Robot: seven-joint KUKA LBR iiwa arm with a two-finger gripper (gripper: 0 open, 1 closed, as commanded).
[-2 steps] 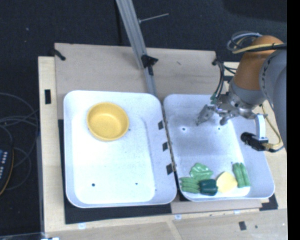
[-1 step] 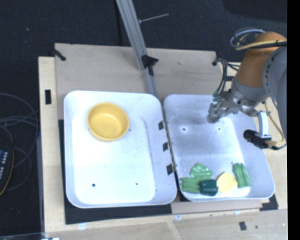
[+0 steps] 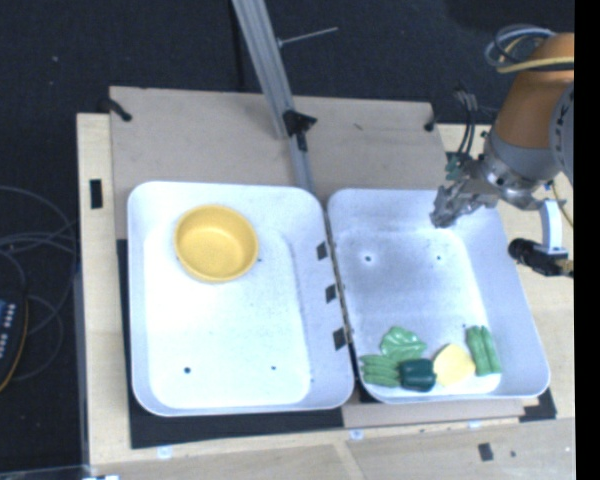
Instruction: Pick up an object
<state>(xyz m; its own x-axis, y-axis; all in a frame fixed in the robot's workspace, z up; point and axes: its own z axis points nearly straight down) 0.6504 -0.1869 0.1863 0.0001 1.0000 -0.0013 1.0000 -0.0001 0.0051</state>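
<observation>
A cluster of small objects lies at the near edge of the right bin point(image 3: 420, 268): a light green leafy piece point(image 3: 402, 343), a green pod-like piece point(image 3: 378, 370), a dark green block point(image 3: 416, 374), a yellow lemon-like piece point(image 3: 454, 365) and a green ridged piece point(image 3: 483, 350). A yellow bowl point(image 3: 216, 242) sits in the far left part of the left bin point(image 3: 220, 368). My gripper point(image 3: 445, 213) hangs over the far right corner of the right bin, well away from the cluster, with nothing seen between its fingers.
A slanted metal pole point(image 3: 270, 73) rises from the far side between the bins. Black clips point(image 3: 331, 293) sit along the seam between the bins. The arm's grey and orange wrist point(image 3: 530, 118) stands over the bench's right side.
</observation>
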